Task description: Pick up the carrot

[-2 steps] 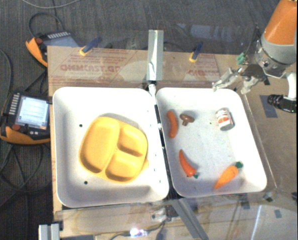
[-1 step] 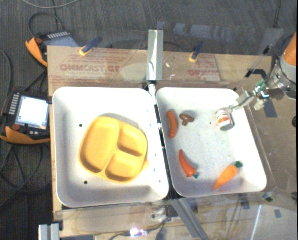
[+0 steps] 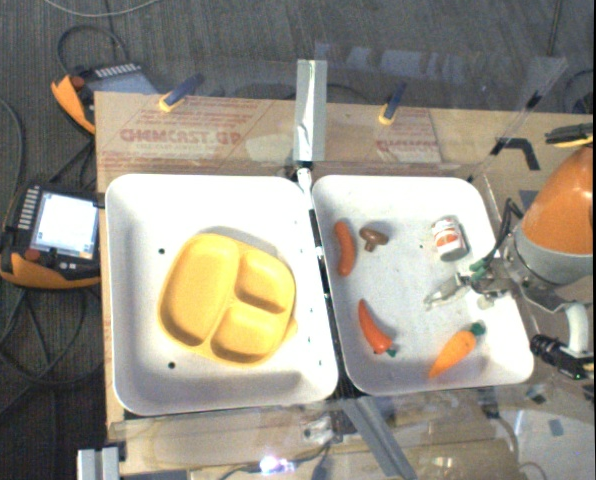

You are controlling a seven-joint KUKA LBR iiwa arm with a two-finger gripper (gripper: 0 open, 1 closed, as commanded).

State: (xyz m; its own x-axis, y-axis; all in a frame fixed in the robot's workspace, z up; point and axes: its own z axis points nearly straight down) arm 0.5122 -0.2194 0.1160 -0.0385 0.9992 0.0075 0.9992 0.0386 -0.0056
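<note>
Orange and green-topped, the carrot (image 3: 452, 353) lies tilted near the front right corner of the right bin (image 3: 408, 193), untouched. Just above it, by the bin's right edge, the gripper (image 3: 446, 293) hovers with its metal fingers spread apart and nothing between them. A red chili pepper (image 3: 374, 328) rests toward the front edge, a sausage (image 3: 345, 247) along the left wall, a brown mushroom (image 3: 374, 237) beside it, and a small can (image 3: 446, 236) nearer the back right. A yellow divided tray (image 3: 228, 296) sits in the left bin (image 3: 138, 368).
</note>
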